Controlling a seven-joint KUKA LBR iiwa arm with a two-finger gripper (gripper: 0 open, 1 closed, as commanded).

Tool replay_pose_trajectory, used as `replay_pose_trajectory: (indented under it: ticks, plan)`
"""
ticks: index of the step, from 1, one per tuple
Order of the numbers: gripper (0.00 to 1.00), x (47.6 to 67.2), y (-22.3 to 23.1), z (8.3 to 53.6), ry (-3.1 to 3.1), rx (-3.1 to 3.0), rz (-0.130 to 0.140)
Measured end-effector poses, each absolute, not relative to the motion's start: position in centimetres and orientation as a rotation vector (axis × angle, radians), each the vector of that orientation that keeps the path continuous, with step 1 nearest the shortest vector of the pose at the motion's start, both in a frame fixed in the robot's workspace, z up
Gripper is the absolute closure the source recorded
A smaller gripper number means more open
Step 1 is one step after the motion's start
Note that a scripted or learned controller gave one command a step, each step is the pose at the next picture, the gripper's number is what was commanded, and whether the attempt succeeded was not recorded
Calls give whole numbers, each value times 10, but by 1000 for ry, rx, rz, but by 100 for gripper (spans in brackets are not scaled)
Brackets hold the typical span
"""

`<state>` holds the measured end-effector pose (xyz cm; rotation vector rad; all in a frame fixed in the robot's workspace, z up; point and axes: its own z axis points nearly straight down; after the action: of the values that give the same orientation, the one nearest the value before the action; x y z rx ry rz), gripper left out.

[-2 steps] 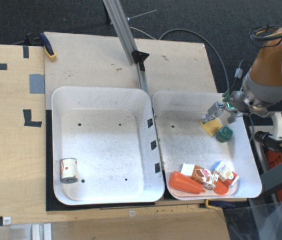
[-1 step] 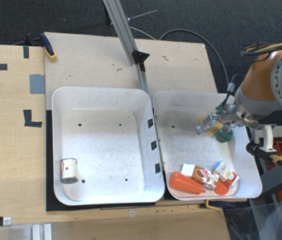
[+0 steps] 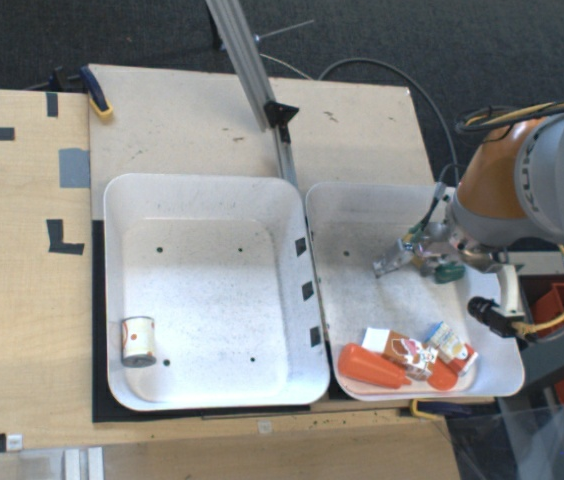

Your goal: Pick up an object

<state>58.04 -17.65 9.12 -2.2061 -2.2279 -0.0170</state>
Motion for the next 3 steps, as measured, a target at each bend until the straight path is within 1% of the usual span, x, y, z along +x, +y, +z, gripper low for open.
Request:
replay_pose_trajectory:
  ticks: [1, 2, 3]
  plan:
    - [100, 580, -176, 101, -2227, -2204, -13]
    - [100, 582, -181, 163, -2227, -2224, -3]
    - [100, 575, -181, 210, -2225, -2222, -2]
